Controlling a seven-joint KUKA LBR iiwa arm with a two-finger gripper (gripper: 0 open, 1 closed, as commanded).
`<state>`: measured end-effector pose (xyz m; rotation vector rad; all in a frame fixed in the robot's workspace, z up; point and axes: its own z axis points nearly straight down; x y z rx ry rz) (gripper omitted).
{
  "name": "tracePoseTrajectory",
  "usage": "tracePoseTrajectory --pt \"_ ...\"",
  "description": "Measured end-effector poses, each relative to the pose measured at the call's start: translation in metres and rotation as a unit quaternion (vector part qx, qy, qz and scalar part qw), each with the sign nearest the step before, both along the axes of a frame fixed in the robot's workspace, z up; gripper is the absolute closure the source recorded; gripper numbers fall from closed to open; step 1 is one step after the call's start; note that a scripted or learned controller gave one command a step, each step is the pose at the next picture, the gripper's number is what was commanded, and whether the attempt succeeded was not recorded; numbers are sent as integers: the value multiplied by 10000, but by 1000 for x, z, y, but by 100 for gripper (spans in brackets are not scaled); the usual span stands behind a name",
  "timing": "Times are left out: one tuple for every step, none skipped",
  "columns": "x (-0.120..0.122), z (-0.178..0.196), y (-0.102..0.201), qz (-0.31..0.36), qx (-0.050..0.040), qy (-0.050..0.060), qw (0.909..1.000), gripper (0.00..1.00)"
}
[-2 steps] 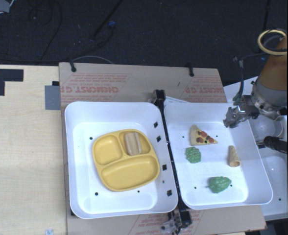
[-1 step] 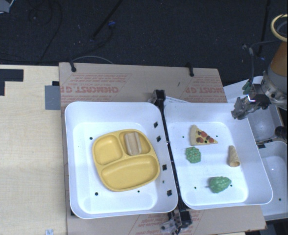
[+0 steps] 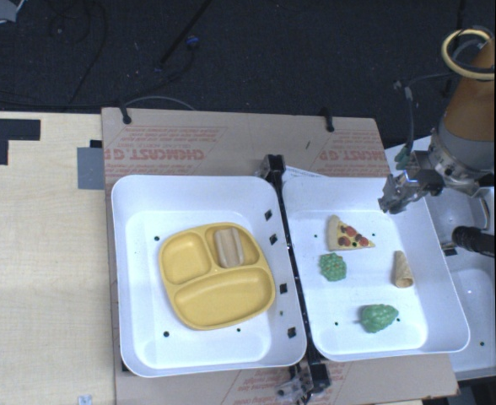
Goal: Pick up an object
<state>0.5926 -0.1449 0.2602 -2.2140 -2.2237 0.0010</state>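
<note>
While the gripper (image 3: 395,197) hovers over the right bin (image 3: 450,310), grip state indiscernible, centring above the pizza slice (image 3: 347,235) before descending favours success.

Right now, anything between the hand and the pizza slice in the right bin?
Nothing visible. The hand sits over the right bin's upper right corner, and the pizza slice lies down and left of it with bare white floor between. The broccoli piece and the cone lie lower, off that line.
</note>
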Motion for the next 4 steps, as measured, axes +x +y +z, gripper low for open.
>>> tracePoseTrajectory --pt "-17 -13 58 -4 1 14 10000 100" --pt "-28 -7 112 3 5 9 10000 100" --pt "-46 -22 161 -2 -2 18 10000 100" --pt "-62 -17 217 10 1 15 10000 100"
